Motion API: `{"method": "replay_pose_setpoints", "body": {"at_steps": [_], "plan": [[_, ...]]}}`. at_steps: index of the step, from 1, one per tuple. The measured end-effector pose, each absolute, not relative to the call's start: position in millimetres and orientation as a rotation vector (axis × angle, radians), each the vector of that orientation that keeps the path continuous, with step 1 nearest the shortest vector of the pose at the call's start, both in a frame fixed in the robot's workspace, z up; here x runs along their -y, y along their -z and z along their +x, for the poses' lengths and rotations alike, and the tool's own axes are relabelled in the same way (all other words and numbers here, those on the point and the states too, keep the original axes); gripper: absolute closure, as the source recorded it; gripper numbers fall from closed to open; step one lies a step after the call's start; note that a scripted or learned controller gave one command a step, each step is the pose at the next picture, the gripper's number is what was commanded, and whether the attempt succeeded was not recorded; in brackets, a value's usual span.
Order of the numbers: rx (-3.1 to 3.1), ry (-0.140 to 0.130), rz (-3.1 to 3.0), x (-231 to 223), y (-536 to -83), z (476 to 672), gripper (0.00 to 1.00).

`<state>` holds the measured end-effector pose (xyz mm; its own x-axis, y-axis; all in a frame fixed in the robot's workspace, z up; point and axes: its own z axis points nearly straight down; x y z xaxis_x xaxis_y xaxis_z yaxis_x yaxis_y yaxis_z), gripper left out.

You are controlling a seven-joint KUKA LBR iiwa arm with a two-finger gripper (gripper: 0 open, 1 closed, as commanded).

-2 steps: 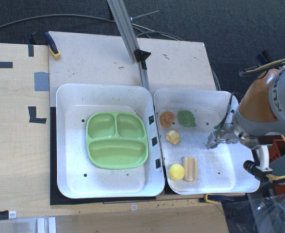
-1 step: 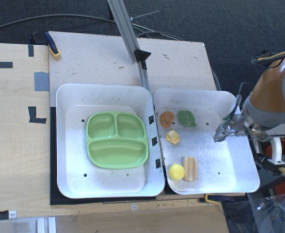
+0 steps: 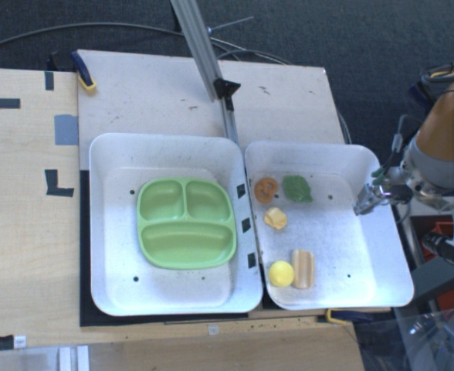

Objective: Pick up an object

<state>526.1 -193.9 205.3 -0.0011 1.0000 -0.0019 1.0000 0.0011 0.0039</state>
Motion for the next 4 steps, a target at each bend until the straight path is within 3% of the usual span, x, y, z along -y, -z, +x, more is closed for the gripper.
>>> {"method": "replay_pose_setpoints", "body": {"at_steps": [1, 2, 4], "plan": [[-2.221, -0.002, 2.217, 194, -245, 527.1, 1.00], [-2.230, -0.002, 2.215, 150, -249, 543.4, 1.00], [-2.230, -0.002, 2.214, 50, -257, 592.7, 1.00]]}}
